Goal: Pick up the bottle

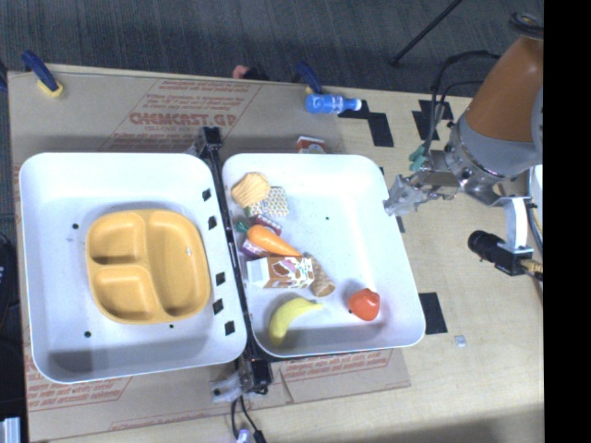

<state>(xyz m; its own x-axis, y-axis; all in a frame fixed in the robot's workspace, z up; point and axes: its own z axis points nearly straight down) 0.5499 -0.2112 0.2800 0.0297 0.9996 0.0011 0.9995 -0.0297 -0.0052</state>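
the bottle (332,104) lay on its side at the bench's far edge, outside both bins. the gripper (404,197) hovered by the right bin's (392,247) right rim; its grip i couldn't tell. approach stage, i'd say: it needed to swing toward that far edge.

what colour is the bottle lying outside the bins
Blue, with a white cap end: the bottle shows best in the camera view.

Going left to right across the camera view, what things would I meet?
yellow divided tray → carrot → banana → red tomato → gripper, beside the right bin's right rim.
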